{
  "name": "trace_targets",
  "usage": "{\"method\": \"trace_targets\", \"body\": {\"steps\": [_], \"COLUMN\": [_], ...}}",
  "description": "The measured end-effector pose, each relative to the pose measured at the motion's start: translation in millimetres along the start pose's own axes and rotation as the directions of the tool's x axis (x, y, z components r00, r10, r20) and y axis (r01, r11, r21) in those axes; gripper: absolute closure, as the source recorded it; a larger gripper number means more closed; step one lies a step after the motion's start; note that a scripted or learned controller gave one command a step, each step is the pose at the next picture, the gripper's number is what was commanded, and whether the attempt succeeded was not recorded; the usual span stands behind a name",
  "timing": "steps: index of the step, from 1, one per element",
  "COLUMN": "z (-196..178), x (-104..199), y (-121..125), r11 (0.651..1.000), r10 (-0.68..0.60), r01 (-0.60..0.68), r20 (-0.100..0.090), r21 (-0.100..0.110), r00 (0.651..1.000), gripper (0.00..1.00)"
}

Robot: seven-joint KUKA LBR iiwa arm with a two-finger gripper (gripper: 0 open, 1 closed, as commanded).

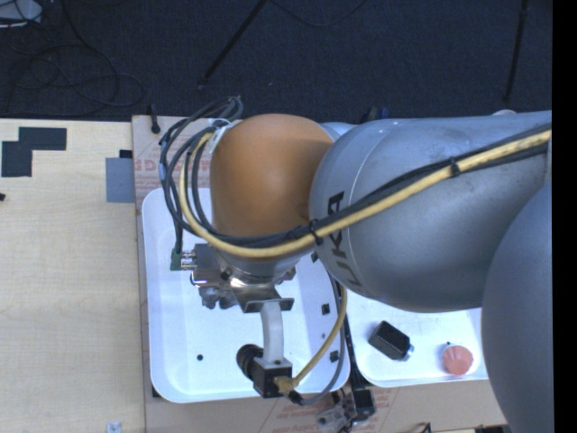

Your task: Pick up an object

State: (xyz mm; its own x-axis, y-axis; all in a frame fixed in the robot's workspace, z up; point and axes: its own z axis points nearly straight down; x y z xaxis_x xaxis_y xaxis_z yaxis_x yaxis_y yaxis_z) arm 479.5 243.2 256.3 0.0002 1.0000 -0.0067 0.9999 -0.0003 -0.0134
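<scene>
Leftmost, the pale wooden bench (pixel 63 287) carries a flat black L-shaped patch (pixel 32 147) near its far edge and a grey rectangular patch (pixel 117 179) just to the right of it; neither bears any writing. Next comes a brown board edge (pixel 140 174) running along the left bin, with faint red printing on it that is too small to read.

The left bin (pixel 180 332) is white and shallow. A few tiny dark specks (pixel 199 359) lie on its floor, too small to identify. Above this bin hangs the gripper (pixel 236 289), tucked under the wide orange band (pixel 261 174) of the wrist. How far it is open cannot be told, because the wrist hides its working end from above, and nothing can be seen in its hold.

Further right, the grey arm (pixel 424 215) bears dark lettering (pixel 331 219) on its shell, turned sideways. A cable (pixel 379 201) crosses it, and only what looks like a "K" and a "U" can be made out.

The right bin (pixel 424 370) shows beneath the arm. A black block (pixel 389 339) lies on its floor, tilted relative to the bin's edges, with no label visible. To its right, apart from it, sits a round orange-red thing (pixel 457 359), unmarked as far as can be seen. Both lie well apart from the gripper, in the other bin.
</scene>
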Motion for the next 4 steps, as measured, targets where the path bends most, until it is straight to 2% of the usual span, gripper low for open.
{"method": "trace_targets", "body": {"steps": [1, 2, 3, 4], "z": [-155, -247, -249, -269], "x": [0, -1, -1, -2], "y": [49, 66, 61, 9], "r11": [1.0, 1.0, 1.0, 1.0], "r10": [-0.001, -0.003, -0.002, -0.003], "r01": [0.001, 0.003, 0.002, 0.003], "r20": [-0.011, -0.009, -0.005, -0.005], "r21": [-0.026, -0.02, -0.01, -0.008], "r00": [1.0, 1.0, 1.0, 1.0], "gripper": [1.0, 1.0, 1.0, 1.0]}}
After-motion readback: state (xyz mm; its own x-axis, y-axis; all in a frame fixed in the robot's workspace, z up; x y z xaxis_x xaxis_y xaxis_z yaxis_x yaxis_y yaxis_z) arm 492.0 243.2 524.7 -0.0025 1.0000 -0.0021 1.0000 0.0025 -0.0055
